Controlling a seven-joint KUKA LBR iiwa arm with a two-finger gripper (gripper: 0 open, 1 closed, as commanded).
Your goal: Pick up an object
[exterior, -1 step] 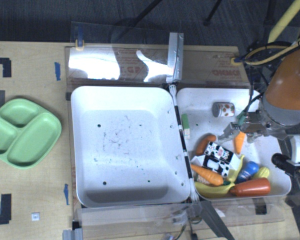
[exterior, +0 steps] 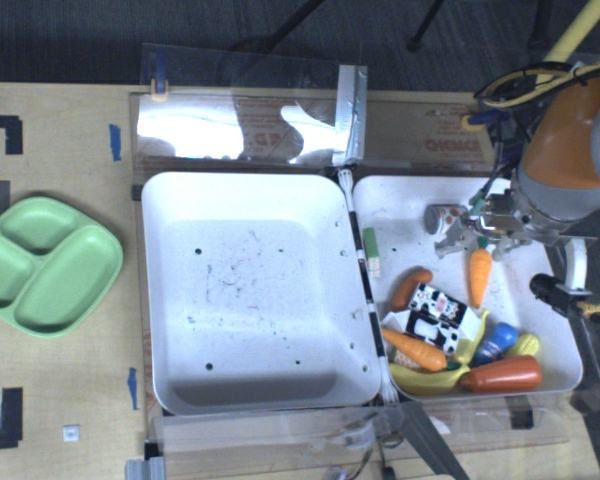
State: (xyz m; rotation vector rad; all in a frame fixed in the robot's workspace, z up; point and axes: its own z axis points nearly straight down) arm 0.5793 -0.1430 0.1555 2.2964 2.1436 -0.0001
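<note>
My gripper (exterior: 477,226) hangs over the back part of the right bin (exterior: 405,200), under the grey wrist with its orange band. A small orange carrot (exterior: 478,276) points down just below it, its top end meeting the gripper. Whether it is gripped is unclear from this angle. Toys are piled in the front of the bin: a brown sausage (exterior: 407,287), a black-and-white box (exterior: 438,318), a second carrot (exterior: 415,349), a yellow banana (exterior: 427,378), a blue bottle (exterior: 496,339) and a red pepper (exterior: 502,373).
The left bin (exterior: 245,208) lies beside the right one, sharing a raised rim. A green divided plate (exterior: 46,265) rests on the bench at far left. A clear plastic sheet with grey tape (exterior: 350,113) stands behind the bins. Black cables trail at the right.
</note>
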